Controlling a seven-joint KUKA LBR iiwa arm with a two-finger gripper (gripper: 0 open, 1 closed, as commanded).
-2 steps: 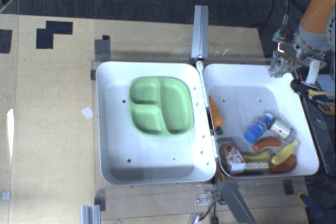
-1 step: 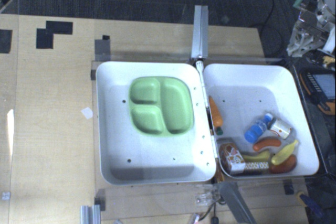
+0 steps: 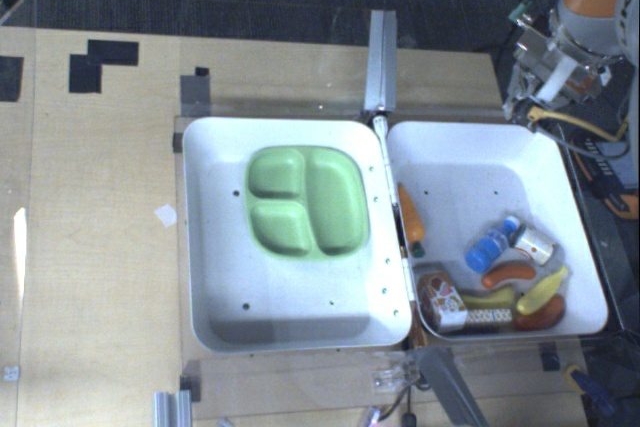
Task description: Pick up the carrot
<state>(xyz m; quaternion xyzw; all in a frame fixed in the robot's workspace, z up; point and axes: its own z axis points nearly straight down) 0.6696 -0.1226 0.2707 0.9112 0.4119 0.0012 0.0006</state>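
Note:
The carrot (image 3: 408,213) is orange with a green tip at its near end. It lies lengthwise against the left wall of the right bin (image 3: 470,165). My gripper (image 3: 527,98) hangs above the bin's far right corner, well away from the carrot and high over the rim. The grey wrist with its orange band rises behind it toward the top right. Nothing shows held under the gripper.
A green divided plate (image 3: 305,200) lies in the left bin (image 3: 215,245). The right bin's near corner holds a blue bottle (image 3: 490,249), a small can (image 3: 535,244), a red sausage (image 3: 510,273), a banana (image 3: 542,289) and a brown packet (image 3: 441,300). Cables hang by the arm.

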